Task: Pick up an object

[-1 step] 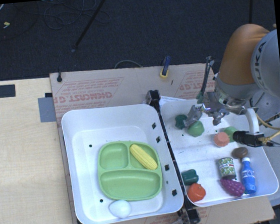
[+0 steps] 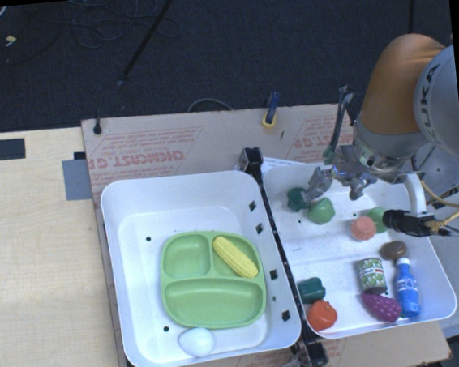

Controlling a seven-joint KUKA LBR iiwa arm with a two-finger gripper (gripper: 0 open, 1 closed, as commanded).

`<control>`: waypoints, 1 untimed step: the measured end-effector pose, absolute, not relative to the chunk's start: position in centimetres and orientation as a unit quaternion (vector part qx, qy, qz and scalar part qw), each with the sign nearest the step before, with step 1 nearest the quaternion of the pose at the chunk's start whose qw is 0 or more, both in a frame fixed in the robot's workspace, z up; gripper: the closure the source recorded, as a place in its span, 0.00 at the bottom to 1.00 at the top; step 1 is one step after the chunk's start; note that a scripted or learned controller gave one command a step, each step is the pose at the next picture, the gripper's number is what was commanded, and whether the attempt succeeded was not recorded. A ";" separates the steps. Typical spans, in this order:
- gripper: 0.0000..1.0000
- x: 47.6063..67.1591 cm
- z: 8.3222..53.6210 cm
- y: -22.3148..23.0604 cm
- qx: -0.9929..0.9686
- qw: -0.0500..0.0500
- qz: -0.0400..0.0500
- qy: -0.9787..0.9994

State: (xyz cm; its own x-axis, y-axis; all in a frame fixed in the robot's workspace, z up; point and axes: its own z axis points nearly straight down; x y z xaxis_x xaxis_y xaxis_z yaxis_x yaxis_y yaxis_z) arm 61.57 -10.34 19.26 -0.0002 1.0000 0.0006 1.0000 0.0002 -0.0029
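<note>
Several things crowded the right bin [image 2: 427, 198], and that was the likely trouble: the green pepper [image 2: 320, 210] lay just below the gripper [image 2: 341, 177], touching a darker green piece [image 2: 297, 198] on its left, so descending fingers could have nudged either aside or caught both. Whether the gripper was spread or clenched I could not tell; nothing visibly sat between its tips. The pepper looked small, rounded and glossy, likely to roll. Further right of the gripper, a pink ball [image 2: 363, 228] sat near enough to be bumped.
</note>
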 end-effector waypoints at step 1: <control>0.00 61.7 12.9 -9.9 -0.707 0.003 0.002 -0.707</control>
State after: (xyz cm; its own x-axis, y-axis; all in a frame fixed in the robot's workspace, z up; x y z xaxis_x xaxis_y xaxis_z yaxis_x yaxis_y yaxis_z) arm 61.75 -9.92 12.86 -0.0008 1.0000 0.0014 1.0000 0.0008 -0.0075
